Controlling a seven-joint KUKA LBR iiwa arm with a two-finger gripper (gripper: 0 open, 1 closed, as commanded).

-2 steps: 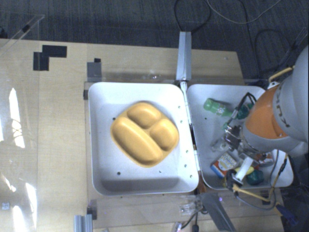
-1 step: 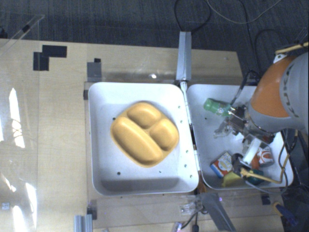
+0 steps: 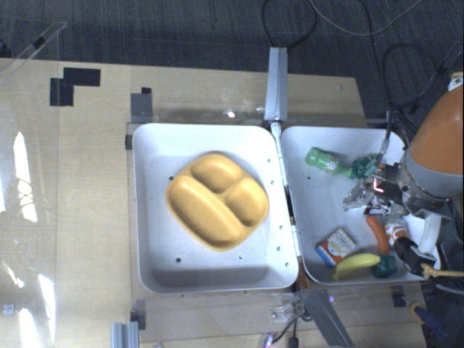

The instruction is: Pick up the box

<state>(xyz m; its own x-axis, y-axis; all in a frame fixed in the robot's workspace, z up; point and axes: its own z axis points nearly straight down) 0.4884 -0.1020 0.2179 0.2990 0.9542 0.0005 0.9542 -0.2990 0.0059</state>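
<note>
Box (image 3: 337, 244): small, flat, orange and blue with a white face, lying askew near the front edge of the right bin (image 3: 319, 194), touching the banana (image 3: 357, 264) at that edge; not yet lifted. Gripper (image 3: 371, 194): farther back by the bin's right wall, apart from the box; finger state cannot be told. Step judged: approach; next, move toward the front edge and descend over the box.

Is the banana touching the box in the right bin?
Touching: the camera view shows the banana lying against the box's near corner, overlapping it with no gap.
</note>
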